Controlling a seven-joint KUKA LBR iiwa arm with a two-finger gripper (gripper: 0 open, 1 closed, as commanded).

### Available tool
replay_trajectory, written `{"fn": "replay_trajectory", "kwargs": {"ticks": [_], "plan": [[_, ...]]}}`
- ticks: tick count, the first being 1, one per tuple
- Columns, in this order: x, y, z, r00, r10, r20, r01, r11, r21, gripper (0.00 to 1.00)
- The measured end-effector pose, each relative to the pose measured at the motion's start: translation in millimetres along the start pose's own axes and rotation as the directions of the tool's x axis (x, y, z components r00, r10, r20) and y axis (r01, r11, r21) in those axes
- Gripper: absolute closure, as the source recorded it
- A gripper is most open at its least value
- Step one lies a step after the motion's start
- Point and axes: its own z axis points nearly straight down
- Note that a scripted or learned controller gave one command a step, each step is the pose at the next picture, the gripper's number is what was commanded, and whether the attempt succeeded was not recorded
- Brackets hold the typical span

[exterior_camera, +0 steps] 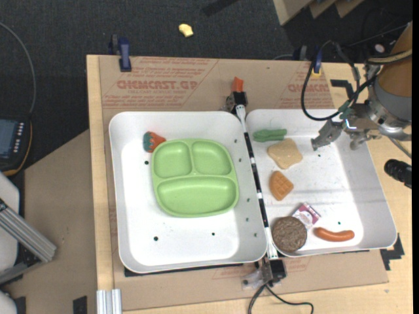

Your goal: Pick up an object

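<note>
The right bin holds a green pickle, a beige bread slice, an orange waffle piece, a brown round patty, a pink wrapped sweet and a red sausage. My gripper hovers over the bin's upper right part, to the right of the bread slice and apart from it. Its two fingers are spread open with nothing between them.
In the left bin lies a green divided plate with a red strawberry toy at its upper left. Black cables loop near the arm's wrist. A clamp sits where the bins meet at the back.
</note>
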Motion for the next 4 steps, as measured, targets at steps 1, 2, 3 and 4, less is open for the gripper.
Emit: {"fn": "replay_trajectory", "kwargs": {"ticks": [1, 2, 3, 4], "plan": [[34, 26, 105, 1.0, -0.003, -0.003, 0.003, 1.0, 0.01, 0.0], [31, 52, 150, 1.0, -0.001, -0.001, 0.001, 1.0, 0.0, 0.0], [30, 54, 135, 1.0, 0.0, 0.003, 0.0, 1.0, -0.009, 1.0], [30, 54, 136, 1.0, 0.001, 0.002, -0.001, 1.0, -0.008, 0.0]]}}
